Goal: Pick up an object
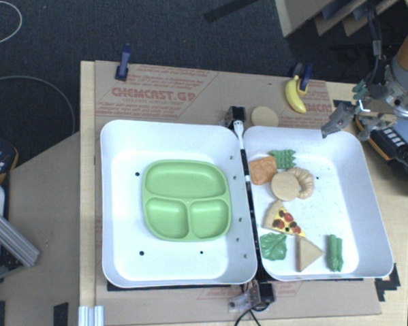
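Your claw (339,122) sits up by the far right corner of the right bin (367,178), fingers spread apart with nothing between them. The food is all below and left of it: croissant (302,182) and round cookie (284,186) touching, pizza slice (283,220) farther down, green bean pod (334,252) lowest. The banana (295,96) lies just left of the claw on the table (194,90). Green tray (186,199) is way off left.

We are looking at a robotics lab: two white bins (114,188) are sitting on a board (194,90) clamped to the bench, over dark carpet with loose cables (10,19) trailing. Toy food like a plastic banana (295,95) and an aluminium frame rail (9,237) are pointing to a test rig.
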### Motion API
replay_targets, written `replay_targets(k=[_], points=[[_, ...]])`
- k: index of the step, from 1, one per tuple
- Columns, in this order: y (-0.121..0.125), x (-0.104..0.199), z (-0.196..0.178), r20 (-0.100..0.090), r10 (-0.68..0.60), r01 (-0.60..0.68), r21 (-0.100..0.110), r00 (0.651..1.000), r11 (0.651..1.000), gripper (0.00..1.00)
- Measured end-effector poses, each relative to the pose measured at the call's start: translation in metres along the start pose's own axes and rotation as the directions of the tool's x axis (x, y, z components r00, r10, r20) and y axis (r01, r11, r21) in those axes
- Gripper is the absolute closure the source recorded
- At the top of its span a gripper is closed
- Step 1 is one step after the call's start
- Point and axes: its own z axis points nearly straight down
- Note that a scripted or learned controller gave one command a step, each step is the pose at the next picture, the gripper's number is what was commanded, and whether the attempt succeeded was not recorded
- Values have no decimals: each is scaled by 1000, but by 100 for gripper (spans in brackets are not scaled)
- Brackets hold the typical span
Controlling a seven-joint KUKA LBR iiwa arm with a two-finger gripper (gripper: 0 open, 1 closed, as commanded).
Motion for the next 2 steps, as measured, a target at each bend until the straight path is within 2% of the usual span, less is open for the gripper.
replay_targets(k=[1, 2], points=[[1, 0, -11, 1, -1, 1, -4, 1000, 1000, 100], [-107, 31, 7, -4, 3, -3, 9, 1000, 1000, 100]])
